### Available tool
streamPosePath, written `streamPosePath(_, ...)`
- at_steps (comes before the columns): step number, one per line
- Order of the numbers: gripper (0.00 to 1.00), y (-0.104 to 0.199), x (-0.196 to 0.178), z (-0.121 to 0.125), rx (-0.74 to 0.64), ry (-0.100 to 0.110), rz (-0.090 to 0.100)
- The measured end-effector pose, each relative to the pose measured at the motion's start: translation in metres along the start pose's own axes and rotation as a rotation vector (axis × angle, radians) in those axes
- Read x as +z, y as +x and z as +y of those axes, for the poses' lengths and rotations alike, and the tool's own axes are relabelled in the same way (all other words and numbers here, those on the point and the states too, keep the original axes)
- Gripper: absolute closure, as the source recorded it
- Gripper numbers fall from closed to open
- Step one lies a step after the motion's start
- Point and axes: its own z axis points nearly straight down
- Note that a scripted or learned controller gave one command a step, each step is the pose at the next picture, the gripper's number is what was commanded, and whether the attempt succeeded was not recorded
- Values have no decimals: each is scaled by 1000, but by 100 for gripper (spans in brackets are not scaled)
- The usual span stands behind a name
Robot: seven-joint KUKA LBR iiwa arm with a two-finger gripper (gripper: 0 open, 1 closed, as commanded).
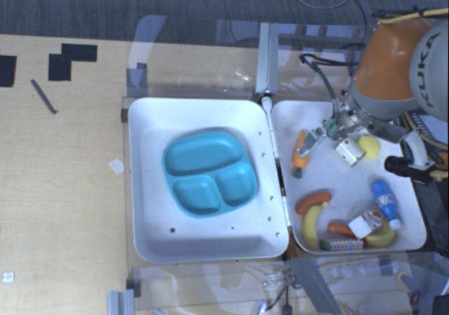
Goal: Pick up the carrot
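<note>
Two white bins fill my bench view; my gripper [313, 139] hangs in the right bin [414, 236], seemingly touching the carrot [300, 152] just beside it; grip state unclear.

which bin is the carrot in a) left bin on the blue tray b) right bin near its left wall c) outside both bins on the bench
b: the carrot lies in the right bin near its left wall, while the blue tray sits in the left bin.
</note>
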Motion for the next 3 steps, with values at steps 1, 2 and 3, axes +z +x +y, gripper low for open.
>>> streamPosePath(1,0,12,9,2,-274,0,0)
streamPosePath(2,0,-30,105,14,-360,-7,-6)
streamPosePath(3,0,-42,53,14,-202,0,-1)
